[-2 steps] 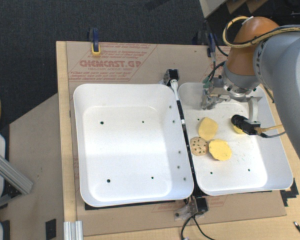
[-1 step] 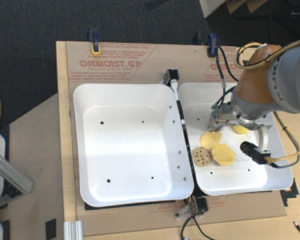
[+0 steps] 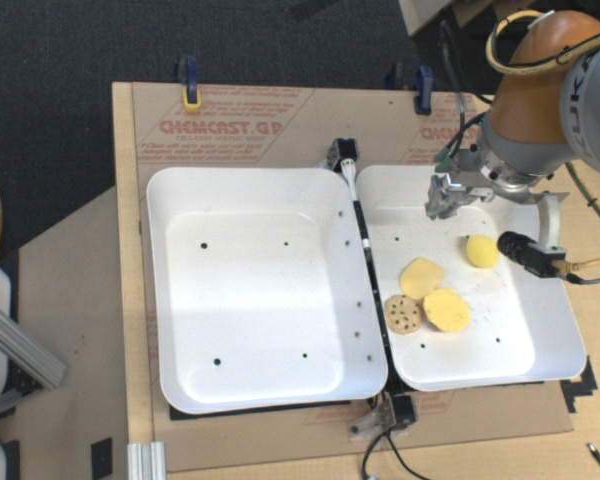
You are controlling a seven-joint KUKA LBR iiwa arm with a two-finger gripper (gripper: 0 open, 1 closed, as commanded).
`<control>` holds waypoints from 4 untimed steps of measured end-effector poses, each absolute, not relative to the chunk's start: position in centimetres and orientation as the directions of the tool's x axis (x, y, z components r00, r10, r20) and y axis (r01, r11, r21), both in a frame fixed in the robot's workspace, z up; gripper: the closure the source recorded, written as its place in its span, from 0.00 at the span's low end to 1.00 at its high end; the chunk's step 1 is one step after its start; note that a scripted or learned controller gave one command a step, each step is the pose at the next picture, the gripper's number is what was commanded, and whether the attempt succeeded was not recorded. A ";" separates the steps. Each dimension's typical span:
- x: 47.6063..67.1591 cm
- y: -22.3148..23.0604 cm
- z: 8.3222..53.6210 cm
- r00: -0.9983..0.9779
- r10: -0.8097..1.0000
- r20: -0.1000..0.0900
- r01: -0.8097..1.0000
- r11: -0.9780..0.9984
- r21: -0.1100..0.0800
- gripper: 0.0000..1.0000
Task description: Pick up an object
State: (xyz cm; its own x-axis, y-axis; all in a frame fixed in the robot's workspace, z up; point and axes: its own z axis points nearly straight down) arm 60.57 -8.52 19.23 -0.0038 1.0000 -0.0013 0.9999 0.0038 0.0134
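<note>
1. Yellow ball (image 3: 483, 251): lies on the floor of the right bin (image 3: 540, 368), toward the bin's right side, roughly midway between its far and near walls.
2. Pale yellow lump (image 3: 421, 276): lies on the same floor, left of the yellow ball and slightly nearer, apart from it.
3. Yellow disc (image 3: 447, 310): lies just to the near right of the pale yellow lump, and the two edges meet.
4. Cookie (image 3: 403, 315): round and brown with dark spots. It lies against the left edge of the yellow disc, close to the left wall of the right bin.
5. Gripper (image 3: 442, 206): positioned over the far part of the right bin, left of the yellow ball and farther back. It is apart from all four objects. Whether it is open or closed cannot be determined from this view.
6. Arm (image 3: 540, 88): grey with an orange section. It enters from the far right, with the wrist directed down toward the right bin.
7. Left bin (image 3: 170, 268): stands just beside the right bin. Its white floor shows four small dark dots.
8. Black strip (image 3: 360, 233): runs along the seam between the two bins, from far to near.
9. Board (image 3: 240, 128): brown with red printing. It carries both bins.
10. Blue clamps (image 3: 423, 88): two units grip the far edge of the board, one to the left and one to the right.
</note>
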 end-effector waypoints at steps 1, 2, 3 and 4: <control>62.4 -12.6 12.6 0.003 1.000 -0.001 1.000 -0.003 -0.002 1.00; 57.5 -22.9 8.5 0.008 1.000 0.000 1.000 -0.008 -0.005 1.00; 59.1 -22.5 23.3 -0.002 1.000 -0.007 1.000 0.002 0.017 1.00; 60.5 -22.4 32.4 -0.002 1.000 -0.005 1.000 0.002 0.012 1.00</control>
